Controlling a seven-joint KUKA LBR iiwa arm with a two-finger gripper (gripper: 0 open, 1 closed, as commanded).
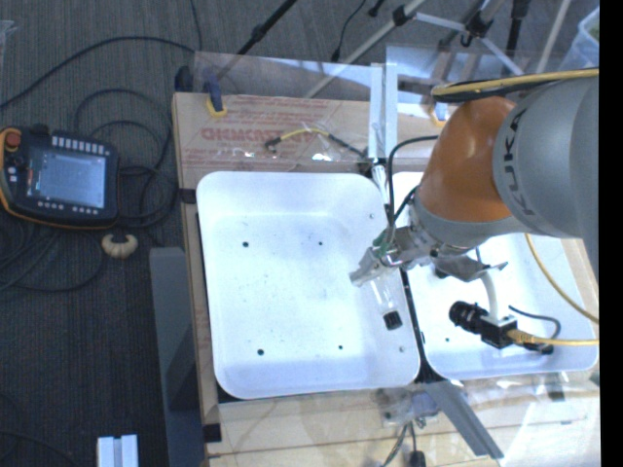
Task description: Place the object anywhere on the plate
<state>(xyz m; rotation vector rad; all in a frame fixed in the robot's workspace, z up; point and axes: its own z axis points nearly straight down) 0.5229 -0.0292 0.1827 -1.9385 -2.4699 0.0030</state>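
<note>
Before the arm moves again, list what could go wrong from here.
1. The small black object lies in the left bin, close against its right wall. The gripper, close by it, could strike that wall on the way down.
2. The object does not look held, so a lift may come up empty.
3. A nudge could push the object tight against the wall, where it is harder to grasp.

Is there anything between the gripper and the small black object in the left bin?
Nothing visible does. The gripper hangs right next to the small black object, which lies by the right wall of the left bin, with only bare floor between them.
</note>
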